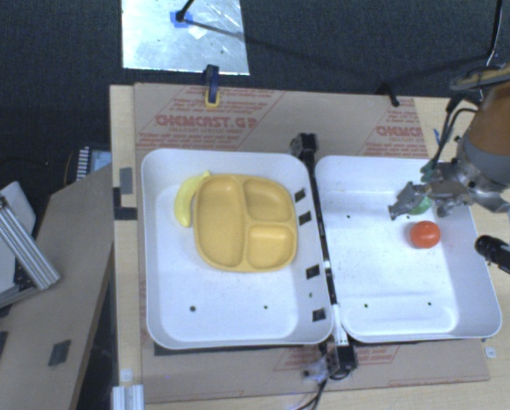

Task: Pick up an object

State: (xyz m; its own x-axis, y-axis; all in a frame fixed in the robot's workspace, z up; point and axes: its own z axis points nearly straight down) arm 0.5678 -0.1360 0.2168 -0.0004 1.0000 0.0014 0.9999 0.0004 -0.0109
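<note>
A small orange-red ball [424, 234] lies in the right bin [391, 314], toward its far right side. My gripper [406, 205] hangs over that bin just up and left of the ball, close to it but apart. A small green thing [419, 200] shows right at the gripper; whether it is held cannot be told. In the left bin [229, 323] a yellow divided plate [242, 222] lies flat, with a yellow banana [184, 198] against its left rim.
The two bins meet at a black-clipped divider [319, 246] down the middle. The bench's brown board [263, 114] runs behind the bins. The arm's orange band [498, 122] rises at the right edge above the right bin.
</note>
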